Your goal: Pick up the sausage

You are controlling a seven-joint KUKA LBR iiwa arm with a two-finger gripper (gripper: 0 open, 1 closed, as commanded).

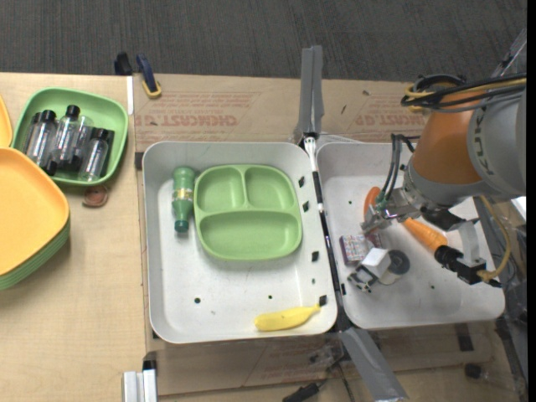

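Note:
In the right bin (419, 304), a short reddish-orange piece that looks like the sausage (371, 198) lies near the left wall, partly hidden by the arm. My gripper (377, 221) hangs low over the bin, just below and right of that piece and close to it. Nothing can be made out between its fingertips. The grey arm with its orange band (444, 153) reaches in from the right and covers the bin's upper right part.
An orange carrot (424, 234), a small purple packet (353, 246) and a white-and-grey cylinder (378, 265) lie beside the gripper. The left bin (167, 300) holds a green divided plate (248, 211), a green bottle (182, 198) and a banana (286, 317).

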